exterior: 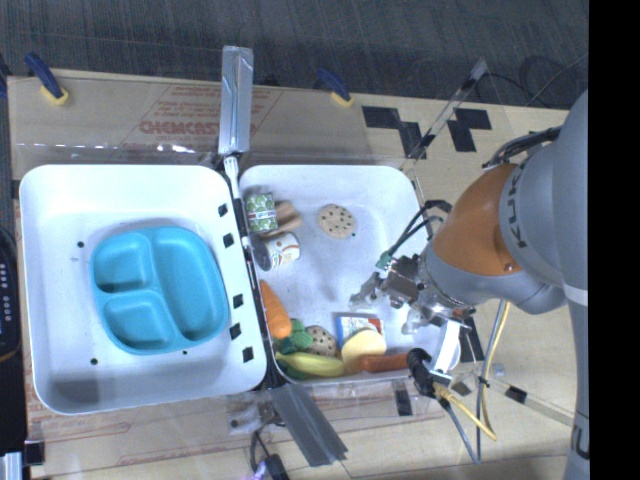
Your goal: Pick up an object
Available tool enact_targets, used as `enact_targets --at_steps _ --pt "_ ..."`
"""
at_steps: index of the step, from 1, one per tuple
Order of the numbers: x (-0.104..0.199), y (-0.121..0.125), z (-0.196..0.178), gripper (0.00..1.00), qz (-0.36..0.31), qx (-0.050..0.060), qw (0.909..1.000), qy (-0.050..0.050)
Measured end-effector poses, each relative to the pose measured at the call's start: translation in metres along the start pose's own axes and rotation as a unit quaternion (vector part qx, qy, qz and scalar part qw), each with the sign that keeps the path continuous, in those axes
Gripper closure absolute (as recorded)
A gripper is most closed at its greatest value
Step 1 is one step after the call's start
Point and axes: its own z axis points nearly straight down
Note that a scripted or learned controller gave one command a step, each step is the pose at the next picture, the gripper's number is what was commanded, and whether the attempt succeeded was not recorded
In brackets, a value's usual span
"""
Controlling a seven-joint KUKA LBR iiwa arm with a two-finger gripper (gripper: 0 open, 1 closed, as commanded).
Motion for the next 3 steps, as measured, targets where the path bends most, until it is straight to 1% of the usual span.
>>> enact_targets --at_steps 1,2,3 --pt "-0.012 0.006 0.021 0.0 0.133 0.0 0.9911 0.0" --pt "-0.009 0.012 0.032 0.0 0.329 -0.005 0.9444 0.003" --pt "-0.023 0.013 0.027 0.0 0.36 -0.001 0.933 0.0"
